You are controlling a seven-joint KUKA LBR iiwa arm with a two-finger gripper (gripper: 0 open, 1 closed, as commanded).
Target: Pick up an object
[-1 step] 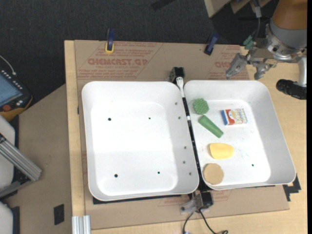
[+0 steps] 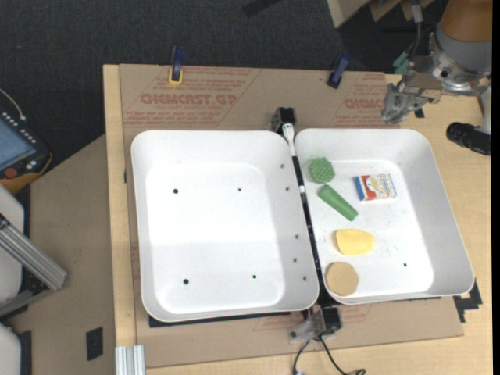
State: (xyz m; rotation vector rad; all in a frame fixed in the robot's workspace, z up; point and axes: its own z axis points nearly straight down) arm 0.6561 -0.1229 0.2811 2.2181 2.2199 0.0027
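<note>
Nearest, a tan disc (image 2: 341,277) lies in the right bin (image 2: 445,233), with yellow piece (image 2: 355,242), green stick (image 2: 337,201), green block (image 2: 321,169) and card (image 2: 375,187) farther back. Gripper (image 2: 397,108) hangs beyond the far rim, holding nothing; opening unclear.

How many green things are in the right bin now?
2. A squarish green pad sits near the right bin's upper left corner; a long green block lies tilted just below it. None looks hidden.
</note>
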